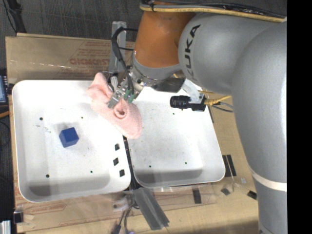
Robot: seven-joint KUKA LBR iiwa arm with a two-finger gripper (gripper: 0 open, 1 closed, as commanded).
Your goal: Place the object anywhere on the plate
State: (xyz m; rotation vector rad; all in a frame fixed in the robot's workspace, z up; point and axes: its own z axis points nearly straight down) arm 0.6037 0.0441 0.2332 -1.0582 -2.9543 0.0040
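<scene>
A: Start at the left. What sits in the left bin (29, 130)?

B: A small blue cube (69, 136), alone on the white floor, roughly at nine o'clock from the middle of the view. A few dark specks dot the floor around it, and nothing touches it.

A: And moving right from there?

B: A pink cloth (127, 118) — soft, crumpled, stretched on a slant. Its upper end lies at about eleven o'clock from the cube, over the left bin's far right part; its lower end droops toward the seam where the two bins meet. It lies across that inner edge, partly over each bin.

A: Is the gripper (117, 97) on it?

B: The gripper sits right at the cloth's middle, reaching down from the orange band of the arm (234, 48). Its fingers are pinched together on a fold of the pink fabric, and the cloth is bunched up around them. A little puckered ring of fabric shows just below, at about five o'clock from the fingertips.

A: The right bin (195, 150)?

B: Bare white floor with faint specks. At its twelve o'clock edge a black cylindrical part (186, 102) juts out from the arm's wrist. The grey arm body covers the view from one to five o'clock.

A: Any plate?

B: I cannot tell which thing is meant as one.
</scene>
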